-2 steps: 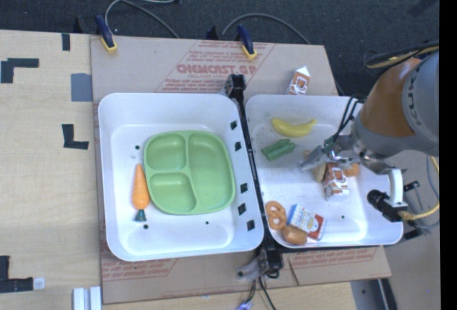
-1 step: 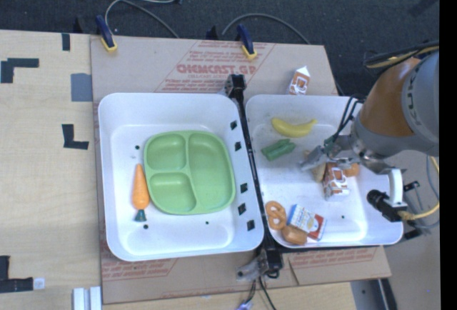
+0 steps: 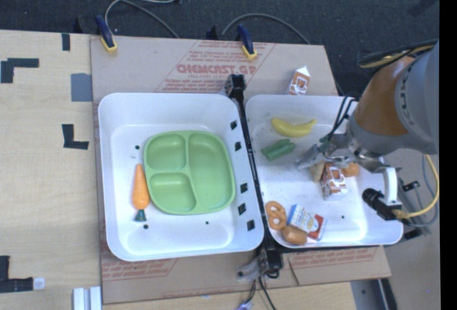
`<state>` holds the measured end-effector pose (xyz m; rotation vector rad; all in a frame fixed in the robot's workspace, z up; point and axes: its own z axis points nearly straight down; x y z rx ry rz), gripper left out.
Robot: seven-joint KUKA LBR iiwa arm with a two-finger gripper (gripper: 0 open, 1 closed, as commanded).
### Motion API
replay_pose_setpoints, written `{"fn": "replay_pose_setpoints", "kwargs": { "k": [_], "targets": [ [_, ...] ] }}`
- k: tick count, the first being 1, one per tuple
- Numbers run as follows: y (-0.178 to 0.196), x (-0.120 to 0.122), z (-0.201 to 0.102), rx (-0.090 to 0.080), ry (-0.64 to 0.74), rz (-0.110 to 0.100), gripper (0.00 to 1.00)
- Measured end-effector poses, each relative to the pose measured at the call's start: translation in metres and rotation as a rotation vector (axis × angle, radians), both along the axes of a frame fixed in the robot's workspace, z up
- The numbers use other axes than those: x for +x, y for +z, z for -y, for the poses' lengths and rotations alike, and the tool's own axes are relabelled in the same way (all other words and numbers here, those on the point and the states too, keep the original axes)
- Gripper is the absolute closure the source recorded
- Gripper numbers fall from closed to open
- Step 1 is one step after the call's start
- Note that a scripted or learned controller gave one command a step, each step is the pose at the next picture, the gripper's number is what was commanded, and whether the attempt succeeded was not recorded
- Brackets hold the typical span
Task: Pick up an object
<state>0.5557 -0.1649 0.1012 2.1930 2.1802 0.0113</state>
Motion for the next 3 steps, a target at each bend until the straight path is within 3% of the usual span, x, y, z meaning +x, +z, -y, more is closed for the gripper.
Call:
{"fn": "replay_pose_setpoints", "kwargs": {
  "k": [1,2,3],
  "targets": [
    [0.002,0.0,0.002,0.01,0.008,0.006,1.0],
    [0.002,0.014,-0.011,0.014,0.01,0.009,1.0],
    [0.107,0.002,-0.129,0.031,0.009,-0.04,1.0]
  ]
}}
